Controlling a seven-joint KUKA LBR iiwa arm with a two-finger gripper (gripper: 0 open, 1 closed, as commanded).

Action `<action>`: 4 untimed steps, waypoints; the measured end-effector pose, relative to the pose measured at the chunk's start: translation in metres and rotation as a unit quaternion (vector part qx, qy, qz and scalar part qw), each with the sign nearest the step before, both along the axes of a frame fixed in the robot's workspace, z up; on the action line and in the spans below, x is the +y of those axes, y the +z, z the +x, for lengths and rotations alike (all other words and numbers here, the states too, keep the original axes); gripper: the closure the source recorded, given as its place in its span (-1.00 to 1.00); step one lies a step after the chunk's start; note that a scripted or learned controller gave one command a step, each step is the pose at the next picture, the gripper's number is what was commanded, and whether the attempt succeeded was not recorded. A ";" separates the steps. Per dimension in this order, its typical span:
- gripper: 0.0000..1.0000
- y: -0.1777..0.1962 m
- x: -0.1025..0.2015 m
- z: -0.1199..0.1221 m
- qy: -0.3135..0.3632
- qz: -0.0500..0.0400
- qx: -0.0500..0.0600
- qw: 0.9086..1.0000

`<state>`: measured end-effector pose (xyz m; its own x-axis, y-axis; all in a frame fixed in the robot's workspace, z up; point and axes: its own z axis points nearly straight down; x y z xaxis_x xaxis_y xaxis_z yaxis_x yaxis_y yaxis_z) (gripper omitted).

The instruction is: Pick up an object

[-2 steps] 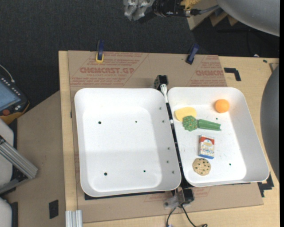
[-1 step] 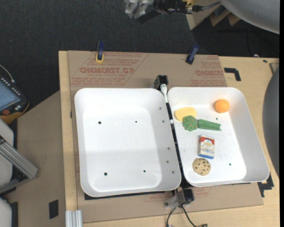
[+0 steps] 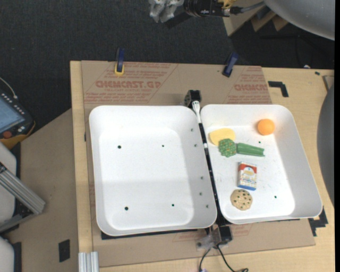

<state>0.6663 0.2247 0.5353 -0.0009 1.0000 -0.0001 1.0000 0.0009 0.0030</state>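
The right bin (image 3: pixel 297 159) holds several small objects: an orange ball (image 3: pixel 265 126) at the back, a yellow slice (image 3: pixel 220 135), a green broccoli-like piece (image 3: pixel 239 148) with a long stem, a small red, white and blue carton (image 3: pixel 247 176), and a round cookie (image 3: pixel 241 199) at the front. My gripper (image 3: pixel 162 9) hangs high at the top edge of the view, well behind both bins and far from every object. Its fingers are blurred, and nothing shows between them.
The left bin (image 3: pixel 106 175) lies beside the right one on a brown cardboard sheet (image 3: pixel 159 77). Two blue clamps (image 3: pixel 119 62) (image 3: pixel 230 65) hold the sheet's back edge. A black bracket (image 3: pixel 193 98) sits between the bins at the back.
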 end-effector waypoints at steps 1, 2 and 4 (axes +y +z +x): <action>1.00 0.000 0.000 0.000 0.000 0.000 0.000 1.000; 1.00 0.000 0.000 0.000 0.000 0.000 0.000 1.000; 1.00 0.000 0.000 0.000 0.000 0.000 0.000 1.000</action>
<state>0.6662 0.2247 0.5353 -0.0007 1.0000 -0.0002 1.0000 0.0007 0.0026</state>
